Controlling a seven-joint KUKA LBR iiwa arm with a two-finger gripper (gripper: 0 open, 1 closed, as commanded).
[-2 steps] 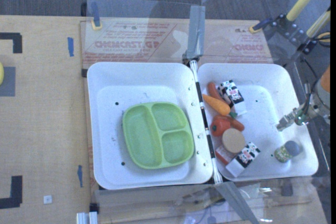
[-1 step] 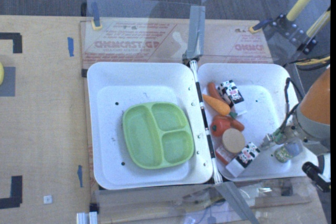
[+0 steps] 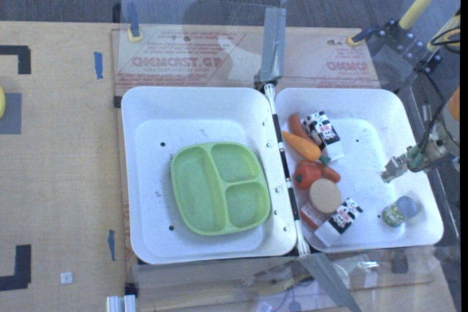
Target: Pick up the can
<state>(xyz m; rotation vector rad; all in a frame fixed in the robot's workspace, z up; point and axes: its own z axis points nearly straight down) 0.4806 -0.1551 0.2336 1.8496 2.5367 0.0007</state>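
A small can with a green label and a grey end lies on its side near the front right corner of the right bin. My gripper reaches in from the right edge and hangs over the bin floor, a little behind the can and apart from it. Nothing shows in the gripper.
Along the right bin's left side lie a carrot, two cow-print cartons, a red tomato-like piece and a tan-topped red item. The left bin holds a green divided plate.
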